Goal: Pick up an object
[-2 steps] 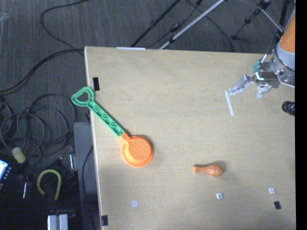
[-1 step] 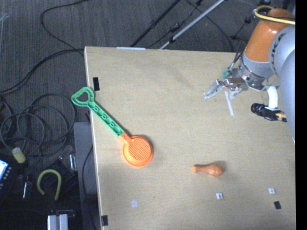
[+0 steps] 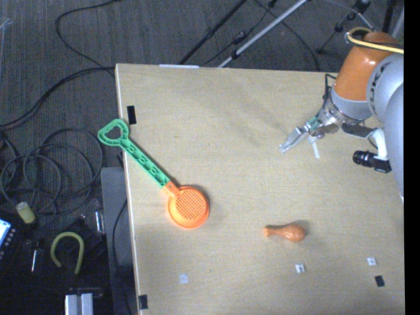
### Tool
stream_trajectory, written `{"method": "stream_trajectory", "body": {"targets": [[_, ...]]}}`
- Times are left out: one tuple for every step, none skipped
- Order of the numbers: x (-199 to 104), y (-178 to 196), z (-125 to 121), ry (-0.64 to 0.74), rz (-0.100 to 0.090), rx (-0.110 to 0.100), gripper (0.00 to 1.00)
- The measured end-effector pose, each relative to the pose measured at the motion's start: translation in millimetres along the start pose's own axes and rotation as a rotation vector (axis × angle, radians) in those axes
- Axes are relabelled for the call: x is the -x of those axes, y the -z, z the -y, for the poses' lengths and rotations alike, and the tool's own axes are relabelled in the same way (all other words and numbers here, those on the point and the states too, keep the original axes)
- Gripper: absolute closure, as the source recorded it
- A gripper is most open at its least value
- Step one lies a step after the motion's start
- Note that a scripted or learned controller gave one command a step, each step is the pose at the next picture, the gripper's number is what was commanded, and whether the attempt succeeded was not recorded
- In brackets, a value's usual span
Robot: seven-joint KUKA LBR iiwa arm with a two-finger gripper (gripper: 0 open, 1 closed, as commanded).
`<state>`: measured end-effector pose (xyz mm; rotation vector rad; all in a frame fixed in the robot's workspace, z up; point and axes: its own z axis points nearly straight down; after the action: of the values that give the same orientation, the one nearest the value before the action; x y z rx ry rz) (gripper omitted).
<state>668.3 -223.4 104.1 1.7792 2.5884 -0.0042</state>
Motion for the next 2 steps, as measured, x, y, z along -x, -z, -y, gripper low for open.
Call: {"method": "stream_trajectory", "body": {"targets": [[-57.4, -19.6, -22.5, 0.241, -0.001, 0.002, 0.00], [-58.2, -9.8, -23.8, 0.241, -0.001, 0.006, 1.00]]}}
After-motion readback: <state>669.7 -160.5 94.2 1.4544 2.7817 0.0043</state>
